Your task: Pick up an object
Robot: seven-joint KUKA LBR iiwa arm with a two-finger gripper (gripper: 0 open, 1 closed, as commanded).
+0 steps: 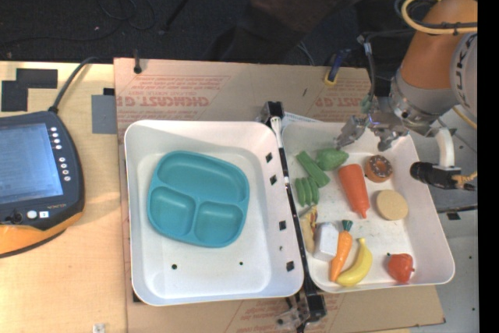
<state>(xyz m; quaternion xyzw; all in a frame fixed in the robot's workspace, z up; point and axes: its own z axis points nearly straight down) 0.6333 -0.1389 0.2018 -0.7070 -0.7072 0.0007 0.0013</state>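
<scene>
My gripper [368,137] hangs over the far edge of the right bin [437,246], open, with nothing between its fingers. Just below it lie a chocolate donut [379,168] and a green leafy piece [332,159]. A large carrot [355,189] lies in the bin's middle, with a tan round biscuit [391,205] to its right. Green pea pods [309,178] rest along the bin's left side. Near the front are a small carrot [341,249], a banana [356,267], a red pepper [400,267] and a white block [324,237].
The left bin [148,144] holds a teal divided plate [199,198]. A black divider bar [284,183] runs between the bins. A tablet [35,168] sits on the bench at far left. The arm's orange band [433,51] rises at the upper right.
</scene>
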